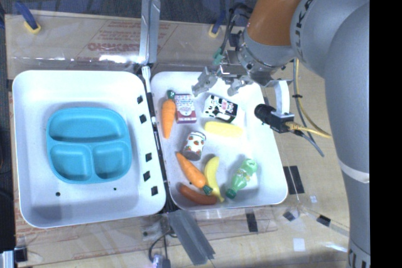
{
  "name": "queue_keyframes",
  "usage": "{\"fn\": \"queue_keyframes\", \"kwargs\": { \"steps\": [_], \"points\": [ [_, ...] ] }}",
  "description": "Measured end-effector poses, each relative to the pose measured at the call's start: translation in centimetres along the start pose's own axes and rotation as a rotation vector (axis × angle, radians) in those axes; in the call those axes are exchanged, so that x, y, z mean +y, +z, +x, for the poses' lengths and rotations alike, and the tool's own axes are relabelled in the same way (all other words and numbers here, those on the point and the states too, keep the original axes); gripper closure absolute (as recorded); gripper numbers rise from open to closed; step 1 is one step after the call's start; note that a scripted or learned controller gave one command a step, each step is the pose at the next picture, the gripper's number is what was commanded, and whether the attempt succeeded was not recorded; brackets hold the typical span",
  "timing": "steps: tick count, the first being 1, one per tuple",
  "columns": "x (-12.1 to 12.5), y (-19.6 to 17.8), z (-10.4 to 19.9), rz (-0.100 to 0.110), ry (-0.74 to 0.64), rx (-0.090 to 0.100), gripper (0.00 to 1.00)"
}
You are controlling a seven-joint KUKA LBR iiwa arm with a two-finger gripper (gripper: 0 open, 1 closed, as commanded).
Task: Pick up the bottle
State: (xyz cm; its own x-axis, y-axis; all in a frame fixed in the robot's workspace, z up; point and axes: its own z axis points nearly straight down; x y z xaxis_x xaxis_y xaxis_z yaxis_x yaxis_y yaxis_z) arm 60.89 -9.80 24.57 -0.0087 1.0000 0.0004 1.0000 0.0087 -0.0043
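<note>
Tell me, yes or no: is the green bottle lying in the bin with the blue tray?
No: the green bottle lies in the right bin beside the banana, while the blue tray sits in the left bin.

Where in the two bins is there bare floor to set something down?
Left bin: bare floor all round the blue tray, widest along its near edge. Right bin: crowded; small patches between the yellow block and the green bottle, and at the far-left corner above the upper carrot.

One fixed camera above the bench, looking down at a slant, both white bins (25, 154) in frame
</note>
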Motion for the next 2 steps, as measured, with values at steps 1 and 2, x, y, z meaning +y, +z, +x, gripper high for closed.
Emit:
{"fn": "queue_keyframes", "kwargs": {
  "steps": [1,2],
  "points": [
    [-7.1,6.0,-4.4,0.000,0.087,0.000,0.00],
    [-13.3,8.1,-8.8,0.000,0.129,0.000,0.00]
  ]
}}
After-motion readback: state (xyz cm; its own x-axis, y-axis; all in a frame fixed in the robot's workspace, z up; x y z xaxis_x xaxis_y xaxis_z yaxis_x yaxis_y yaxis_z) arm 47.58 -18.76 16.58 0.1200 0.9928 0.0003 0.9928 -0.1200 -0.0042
